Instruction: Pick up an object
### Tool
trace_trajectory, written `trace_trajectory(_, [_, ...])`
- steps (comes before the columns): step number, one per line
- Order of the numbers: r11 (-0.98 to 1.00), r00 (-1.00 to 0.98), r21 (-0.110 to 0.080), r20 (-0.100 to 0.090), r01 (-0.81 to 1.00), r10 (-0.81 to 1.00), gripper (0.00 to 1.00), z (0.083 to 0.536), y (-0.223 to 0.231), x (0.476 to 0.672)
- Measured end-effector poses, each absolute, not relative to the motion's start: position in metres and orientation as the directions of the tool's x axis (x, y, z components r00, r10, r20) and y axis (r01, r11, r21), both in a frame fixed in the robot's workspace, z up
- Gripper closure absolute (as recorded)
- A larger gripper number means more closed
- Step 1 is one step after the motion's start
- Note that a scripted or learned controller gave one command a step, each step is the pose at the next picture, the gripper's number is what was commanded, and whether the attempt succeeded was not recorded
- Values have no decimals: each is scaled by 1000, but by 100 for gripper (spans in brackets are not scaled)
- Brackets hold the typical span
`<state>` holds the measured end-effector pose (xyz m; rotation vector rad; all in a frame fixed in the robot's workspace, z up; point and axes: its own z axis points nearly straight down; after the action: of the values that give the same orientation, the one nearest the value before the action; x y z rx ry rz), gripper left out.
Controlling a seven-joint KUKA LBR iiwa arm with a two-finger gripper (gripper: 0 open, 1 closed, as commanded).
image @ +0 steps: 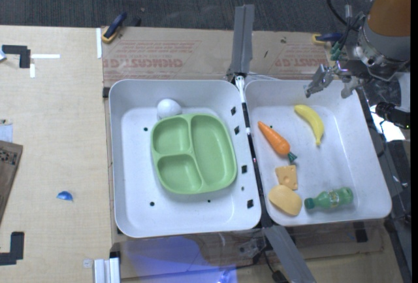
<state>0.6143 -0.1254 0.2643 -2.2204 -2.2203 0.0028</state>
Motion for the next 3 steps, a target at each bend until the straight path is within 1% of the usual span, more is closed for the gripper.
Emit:
trace_trajectory(1, [78,-78,-2,-1,997,997,0,171,-165,621])
trace_trajectory(2, [152,-152,1,-2,988,988,0,92,-200,630])
trace_trajectory(3, [149,-149,3,-3,989,989,100,102,-201,630])
